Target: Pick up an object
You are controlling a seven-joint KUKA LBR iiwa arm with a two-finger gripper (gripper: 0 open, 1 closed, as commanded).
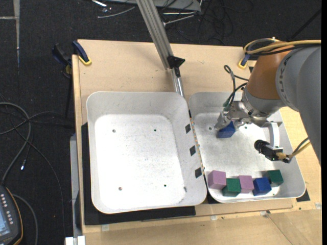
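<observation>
The grey arm [301,80] with its orange band [265,78] reached in from the right and hung over the upper part of the right bin [204,111]. Its gripper [226,122] pointed down and to the left, and a blue block [226,130] sat right at the fingertips, tilted, its upper part overlapped by the gripper. The block appeared to be pinched between the 2 fingers, which stood narrow around it, though the slant of the view did not show whether it was lifted clear of the bin floor or resting on it. Along the near edge of the same bin lay a row of 5 more blocks, close together: a light purple block [217,179] at the left, then a green block [233,186], a pink-purple block [246,183], a darker blue block [261,186] and a second green block [275,177] at the right end. These were well apart from the gripper. A small black part with a cable [268,150] hung from the arm between the gripper and that row. The left bin [97,152] lay just beside the right one on the wooden bench [127,65], and a slanted metal pole [156,27] crossed above the bench at the top.
</observation>
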